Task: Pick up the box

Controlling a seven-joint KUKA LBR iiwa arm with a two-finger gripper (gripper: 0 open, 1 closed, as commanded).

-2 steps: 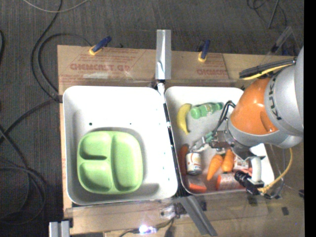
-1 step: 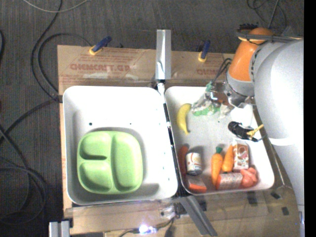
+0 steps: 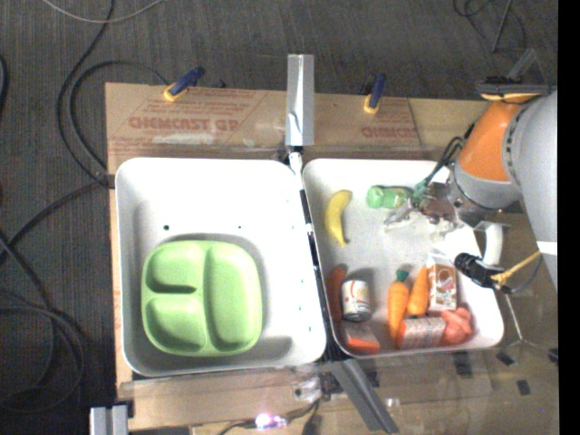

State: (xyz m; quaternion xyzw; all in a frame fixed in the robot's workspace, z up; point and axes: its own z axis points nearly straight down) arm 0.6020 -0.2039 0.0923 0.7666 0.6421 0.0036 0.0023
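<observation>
From above, the box (image 3: 442, 287), a small carton, stands in the right bin (image 3: 362, 172), just right of the two carrots (image 3: 408, 299) and above the pink item (image 3: 460, 324). The gripper (image 3: 408, 208) hangs well above the box, beside the green bottle (image 3: 388, 196); whether it is parted or closed cannot be told. This looks like the approach step: the next move calls for travelling down toward the carton and centring over it.
</observation>
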